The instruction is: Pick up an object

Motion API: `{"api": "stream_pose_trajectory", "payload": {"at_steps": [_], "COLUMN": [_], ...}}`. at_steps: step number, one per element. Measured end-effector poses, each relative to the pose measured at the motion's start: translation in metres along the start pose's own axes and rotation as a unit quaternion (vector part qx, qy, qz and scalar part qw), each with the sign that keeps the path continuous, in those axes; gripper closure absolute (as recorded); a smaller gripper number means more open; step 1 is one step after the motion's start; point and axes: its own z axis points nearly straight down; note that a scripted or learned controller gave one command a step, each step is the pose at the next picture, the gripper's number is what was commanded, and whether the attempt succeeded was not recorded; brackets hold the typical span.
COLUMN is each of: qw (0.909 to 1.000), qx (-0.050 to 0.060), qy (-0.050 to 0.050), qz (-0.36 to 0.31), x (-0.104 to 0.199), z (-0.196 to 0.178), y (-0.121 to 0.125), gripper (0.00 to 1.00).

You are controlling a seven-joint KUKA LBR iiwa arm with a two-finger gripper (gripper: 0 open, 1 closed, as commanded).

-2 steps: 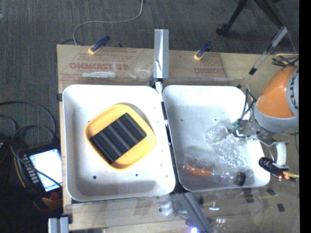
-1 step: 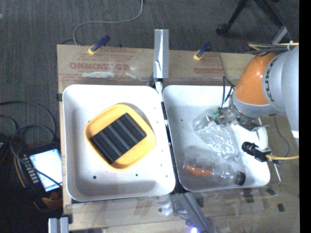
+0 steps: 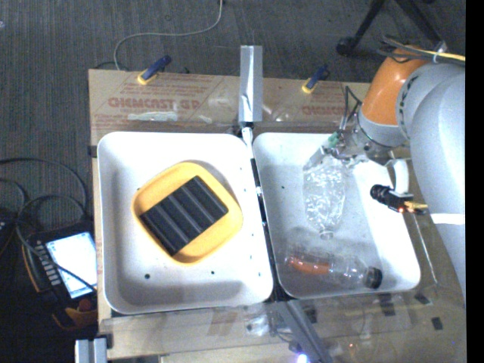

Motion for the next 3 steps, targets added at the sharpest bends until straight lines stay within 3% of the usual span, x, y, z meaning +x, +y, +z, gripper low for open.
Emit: {"api": "stream_pose_trajectory", "payload": {"at_steps": [1, 2, 3], "qw": [0.9991, 0.9991, 0.9962], "qx": [-0.001, -0.003, 0.007], "qy": [0.001, 0.001, 0.003], "qz": [-0.043, -0.043, -0.086], "x": [0.051, 0.052, 0.095], "z": [-0.002, -0.012, -0.092], "y": [-0.051, -0.049, 0.02], "gripper": [0.0, 1.0, 1.0]}}
